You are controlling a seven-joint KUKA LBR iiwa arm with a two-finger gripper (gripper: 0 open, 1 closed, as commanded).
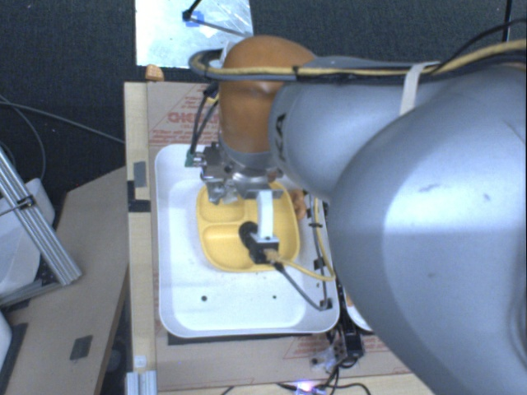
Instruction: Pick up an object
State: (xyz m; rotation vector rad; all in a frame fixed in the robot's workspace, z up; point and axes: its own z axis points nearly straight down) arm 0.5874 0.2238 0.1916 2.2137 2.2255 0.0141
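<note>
A yellow dish (216, 245) with moulded compartments is seen lying flat in the white bin (177, 253), around the bin's middle and toward its far half. It is taken to be the thing to be picked up. The claw (224, 189) is held directly over the dish's far edge, low inside the bin. It appears to be at or very near the rim, though contact cannot be confirmed. Whether the claw is spread or pressed together cannot be told, since its tip is masked by the wrist housing above it, so nothing can be said to be gripped. The grey arm (395, 220) is stretched across the bin's right side, with its orange band (247, 89) over the bin's far wall.

Several failures may be expected from here. The dish is judged to be wide, shallow and smooth, so a grip is likely to be possible only on a thin rim or a dividing rib. If the claw is closed beside such an edge rather than across it, nothing would be caught. If a rim is pinched at one edge only, the dish would probably hang tilted and could slip out under its own weight. If the claw is pressed down too far, the dish might be pushed along the bin's floor or tipped against the bin's wall.
</note>
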